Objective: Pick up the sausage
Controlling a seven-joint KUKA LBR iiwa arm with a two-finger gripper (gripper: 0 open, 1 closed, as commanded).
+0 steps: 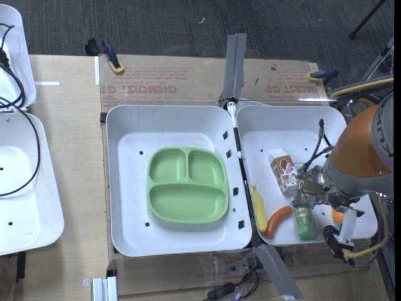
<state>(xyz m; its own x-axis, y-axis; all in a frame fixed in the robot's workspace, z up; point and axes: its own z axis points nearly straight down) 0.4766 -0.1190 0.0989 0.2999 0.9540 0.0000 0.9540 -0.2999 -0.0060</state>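
Bottommost on the bench, near the front edge, a grey strut (276, 274) angles out from where the two bins meet, with dark cables (229, 288) beside it. At far left, a white tray (31, 212) carries a looping black cable (22, 143). Next comes the left bin (116, 187), holding a green plate (187, 185) with three compartments, lying flat near its middle. A grey divider (234, 68) rises behind the seam between the bins. In the right bin (276, 121), a yellow banana (259, 205) lies along the left wall. Just beside it, the sausage (277, 219), orange-red, lies tilted near the front wall, its lower end close to the banana's tip. Above it sits a small printed carton (284, 173), tilted. A green bottle (304, 223) lies just right of the sausage, apart from it. An orange-and-white item (333, 216) lies further right, partly hidden. The gripper (307, 190) hangs over the bottle and carton, beneath the arm (366, 149); whether its fingers are apart or together, I cannot tell. Nothing visibly sits between them.
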